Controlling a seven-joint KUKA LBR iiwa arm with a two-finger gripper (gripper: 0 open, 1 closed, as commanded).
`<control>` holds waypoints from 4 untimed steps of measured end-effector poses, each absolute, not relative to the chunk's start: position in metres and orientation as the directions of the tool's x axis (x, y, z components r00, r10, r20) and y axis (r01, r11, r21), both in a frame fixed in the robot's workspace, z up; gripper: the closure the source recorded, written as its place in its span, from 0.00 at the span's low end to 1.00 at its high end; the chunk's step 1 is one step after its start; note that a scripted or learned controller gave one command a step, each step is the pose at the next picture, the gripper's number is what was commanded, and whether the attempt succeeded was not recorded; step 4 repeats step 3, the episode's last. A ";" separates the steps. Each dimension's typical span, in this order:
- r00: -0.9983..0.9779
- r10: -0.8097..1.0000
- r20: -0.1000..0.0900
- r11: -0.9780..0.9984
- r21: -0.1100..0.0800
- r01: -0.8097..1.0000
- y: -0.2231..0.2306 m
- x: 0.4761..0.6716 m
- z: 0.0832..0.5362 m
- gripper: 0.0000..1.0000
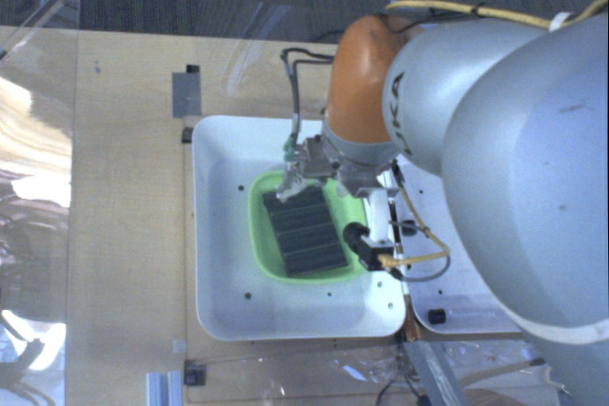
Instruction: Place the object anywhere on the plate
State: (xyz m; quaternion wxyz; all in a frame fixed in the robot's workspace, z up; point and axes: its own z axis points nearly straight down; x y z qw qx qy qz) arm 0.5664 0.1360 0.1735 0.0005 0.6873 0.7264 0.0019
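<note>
Where plate (262,247) sits, object (304,233) atop.

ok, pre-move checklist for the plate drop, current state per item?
1. Green plate sits inside the left bin: ok.
2. Dark ribbed object lies over the plate: ok.
3. Object lies fully within the plate rim: cannot tell, arm covers its right side.
4. Pincer at the object's upper end: ok.
5. Pincer released the object: cannot tell.
6. Cables away from the object: ok.

Dark ribbed obj (304,233) flat on green plate (262,247), left bin.
</note>
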 end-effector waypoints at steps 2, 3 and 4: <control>0.002 1.000 0.000 -0.002 0.004 1.000 0.043 0.554 0.217 0.00; -0.005 1.000 0.001 0.005 0.010 1.000 0.045 0.555 0.229 1.00; -0.005 1.000 0.001 0.005 0.010 1.000 0.045 0.555 0.229 1.00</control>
